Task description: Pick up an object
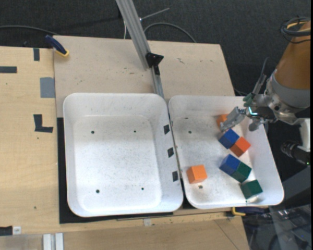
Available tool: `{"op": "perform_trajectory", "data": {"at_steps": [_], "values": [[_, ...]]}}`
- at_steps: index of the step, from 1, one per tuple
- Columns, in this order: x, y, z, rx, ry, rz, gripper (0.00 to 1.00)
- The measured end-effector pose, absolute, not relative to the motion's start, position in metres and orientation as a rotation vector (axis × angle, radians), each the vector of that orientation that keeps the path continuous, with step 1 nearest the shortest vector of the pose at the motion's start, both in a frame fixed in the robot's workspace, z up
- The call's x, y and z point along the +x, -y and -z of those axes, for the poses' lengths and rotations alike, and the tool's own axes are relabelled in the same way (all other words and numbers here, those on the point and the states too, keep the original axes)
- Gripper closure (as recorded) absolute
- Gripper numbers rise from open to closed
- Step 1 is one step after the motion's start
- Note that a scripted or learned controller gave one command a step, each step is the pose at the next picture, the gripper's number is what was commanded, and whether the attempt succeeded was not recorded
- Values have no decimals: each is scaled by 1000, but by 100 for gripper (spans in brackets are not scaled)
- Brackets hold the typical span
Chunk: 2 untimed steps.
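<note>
Near edge of the right bin [182, 139]: a dark green cube [251, 188] sits close to the near right corner.
Just beyond it: a second green cube [243, 171] touches a blue cube [230, 163], both toward the bin's right side.
Left of those: an orange cube [196, 174] stands alone, nearer the bin's left wall and well apart from the rest.
Middle of the bin: an orange-red cube [240, 146] leans against another blue cube [228, 138].
Far part of the bin: a small orange block [222, 119] lies just beside the hand's tip.
Hand [239, 115]: reaching in over the bin's far right corner, tilted toward the cluster; whether it is wide or narrow I cannot tell, and nothing shows gripped in it.
Left bin [73, 139]: sits wall to wall with the right one on the worktop [104, 66].
Far edge of the worktop: a metal pole [133, 22] slants up and away.
</note>
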<state>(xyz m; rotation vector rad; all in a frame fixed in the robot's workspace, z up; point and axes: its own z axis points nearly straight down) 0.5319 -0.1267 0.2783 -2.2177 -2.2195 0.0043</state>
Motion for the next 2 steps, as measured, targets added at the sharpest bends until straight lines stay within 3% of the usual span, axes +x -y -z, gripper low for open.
{"op": "perform_trajectory", "data": {"at_steps": [1,2], "values": [[533,127,-280,-2219,2223,-1,0],[540,125,-221,-2217,2218,-7,0]]}}
